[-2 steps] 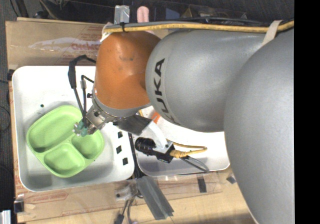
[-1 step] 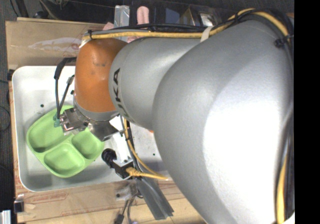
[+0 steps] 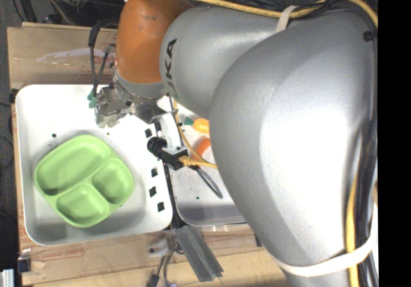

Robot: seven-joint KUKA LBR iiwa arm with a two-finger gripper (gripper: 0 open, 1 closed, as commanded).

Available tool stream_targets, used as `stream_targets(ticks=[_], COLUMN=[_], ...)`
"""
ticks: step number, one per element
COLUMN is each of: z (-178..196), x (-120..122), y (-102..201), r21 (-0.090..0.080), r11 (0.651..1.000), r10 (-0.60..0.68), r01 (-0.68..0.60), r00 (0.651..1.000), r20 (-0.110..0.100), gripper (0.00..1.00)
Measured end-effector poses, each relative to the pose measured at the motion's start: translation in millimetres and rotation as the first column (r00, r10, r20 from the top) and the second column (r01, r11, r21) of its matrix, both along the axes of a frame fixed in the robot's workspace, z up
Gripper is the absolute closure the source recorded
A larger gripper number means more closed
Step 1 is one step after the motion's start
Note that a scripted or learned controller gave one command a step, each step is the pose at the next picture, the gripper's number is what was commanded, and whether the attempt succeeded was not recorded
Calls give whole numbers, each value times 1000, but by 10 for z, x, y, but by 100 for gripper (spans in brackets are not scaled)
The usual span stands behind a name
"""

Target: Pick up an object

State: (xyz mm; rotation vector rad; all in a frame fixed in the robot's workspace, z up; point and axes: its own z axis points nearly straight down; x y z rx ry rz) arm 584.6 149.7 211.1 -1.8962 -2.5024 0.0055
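From my seat, what matters is where the light green, three-compartment plastic tray (image 3: 83,180) lies against the metal two-finger gripper (image 3: 106,112): the tray sits in the lower left part of the left shallow white bin (image 3: 38,103), and the gripper hangs over that same bin's upper middle, so the tray lies down and to the left of it in the camera view, near but apart, with bare white floor between them. The tray's long axis runs on a slant from upper left to lower right, its one large compartment toward the upper left and the two smaller ones toward the lower right; its upper right rim is the edge nearest the gripper. I cannot tell from this angle whether the gripper is released or clenched, and I see nothing held in it. The grey arm with the orange band (image 3: 144,35) covers most of the right white bin (image 3: 205,215), where orange pieces (image 3: 200,138) peek out beside the arm. I judge the pick has not begun, and a thin raised rim looks like the likeliest purchase
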Motion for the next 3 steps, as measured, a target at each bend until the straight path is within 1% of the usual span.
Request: stream_targets(ticks=[1,2,3], z=[127,464,409], x=[-740,-1057,-938], y=[153,-256,258], r21=[-1,-1,-2], r11=[1000,1000,980], r10=[-22,-21,-200], r01=[22,21,200], r00=[1000,1000,980], r20=[-2,-3,0], gripper=[100,100,100])
